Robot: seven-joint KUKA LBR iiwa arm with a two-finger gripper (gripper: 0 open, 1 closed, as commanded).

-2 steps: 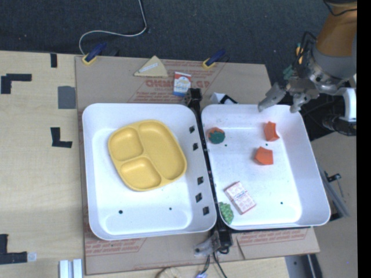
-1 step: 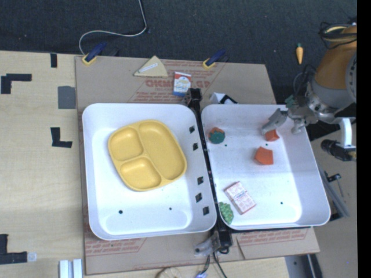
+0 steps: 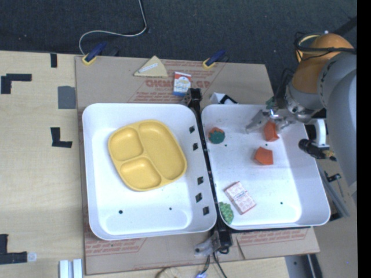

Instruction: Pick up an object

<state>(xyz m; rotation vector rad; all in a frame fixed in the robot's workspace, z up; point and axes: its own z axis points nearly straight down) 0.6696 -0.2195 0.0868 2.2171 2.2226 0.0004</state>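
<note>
Two shallow white plastic bins are sitting side by side on a brown cardboard sheet [image 3: 116, 80] over a pale wood bench [image 3: 35, 172]. The left bin [image 3: 95, 213] is holding one yellow tray [image 3: 146, 154], smooth, rounded, with three compartments, its long axis running diagonally from upper left to lower right. The right bin [image 3: 290, 213] is carrying five loose items: two orange blocks, one green-and-red round lump [image 3: 217, 135], one flat pink-and-white packet [image 3: 240, 197] lying tilted near the bottom, and one green crinkly piece [image 3: 225, 212] at the lower left corner, against the bin wall. The upper orange block [image 3: 271, 131] is sitting in the bin's upper right part with its long axis roughly up-down in the view, and it is appearing right at the metallic fingertips. The lower orange block [image 3: 264, 156], chunky and wedge-like, is lying just below it, apart. The gripper [image 3: 268, 120] is reaching in from the right under the grey arm's orange band [image 3: 313, 62]; whether its jaws are clenched on the upper block or released beside it, cannot tell. One small red-white-blue carton [image 3: 182, 83] and one beige triangular piece [image 3: 152, 67] are lying on the cardboard above the bins.
</note>
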